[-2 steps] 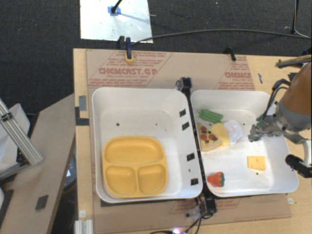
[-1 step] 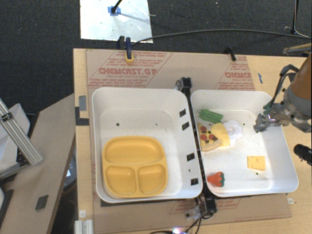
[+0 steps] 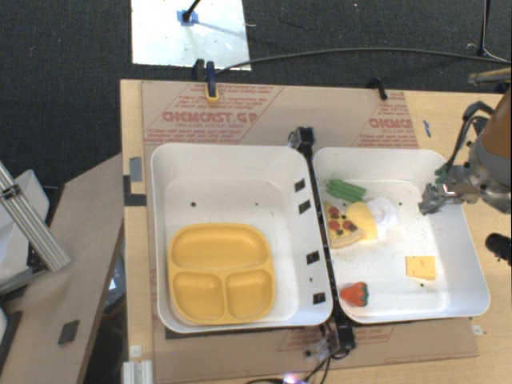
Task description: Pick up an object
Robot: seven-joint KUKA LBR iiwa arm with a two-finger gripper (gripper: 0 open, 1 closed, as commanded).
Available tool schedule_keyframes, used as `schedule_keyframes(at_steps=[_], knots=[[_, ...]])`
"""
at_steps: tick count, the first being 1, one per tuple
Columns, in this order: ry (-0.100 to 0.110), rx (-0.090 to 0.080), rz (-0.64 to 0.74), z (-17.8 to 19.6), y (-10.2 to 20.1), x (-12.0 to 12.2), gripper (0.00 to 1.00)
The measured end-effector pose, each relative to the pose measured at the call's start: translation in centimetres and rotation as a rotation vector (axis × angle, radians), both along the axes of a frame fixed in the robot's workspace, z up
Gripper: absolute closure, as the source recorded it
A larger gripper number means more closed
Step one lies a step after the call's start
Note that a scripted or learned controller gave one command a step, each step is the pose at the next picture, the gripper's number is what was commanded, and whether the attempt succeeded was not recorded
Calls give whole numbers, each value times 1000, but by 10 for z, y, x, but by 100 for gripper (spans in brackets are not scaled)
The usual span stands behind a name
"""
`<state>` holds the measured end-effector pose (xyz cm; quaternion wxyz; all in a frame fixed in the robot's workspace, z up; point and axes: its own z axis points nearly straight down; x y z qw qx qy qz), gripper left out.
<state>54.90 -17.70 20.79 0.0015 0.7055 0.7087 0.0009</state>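
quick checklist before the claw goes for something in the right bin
1. Claw over the right bin: ok, near its right rim.
2. Claw free of load: cannot tell.
3. Targets in view: ok, green piece, pizza slice, cheese square, red piece.
4. Cheese square apart from the others: ok.
5. Pizza slice apart from neighbours: not ok, a clear wrapper touches it.
6. Yellow tray lies in the left bin: ok.

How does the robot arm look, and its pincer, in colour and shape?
The arm is grey metal, rounded, with an orange band near the top right edge. A thin cable loops along its upper side. The pincer is small, dark grey and silver.
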Motion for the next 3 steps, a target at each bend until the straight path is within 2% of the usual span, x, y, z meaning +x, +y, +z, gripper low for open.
schedule_keyframes(at_steps=[1,2,3], knots=[[0,2,5,12,50,5,100],[2,3,6,4,107,7,100],[1,3,6,13,164,15,100]])
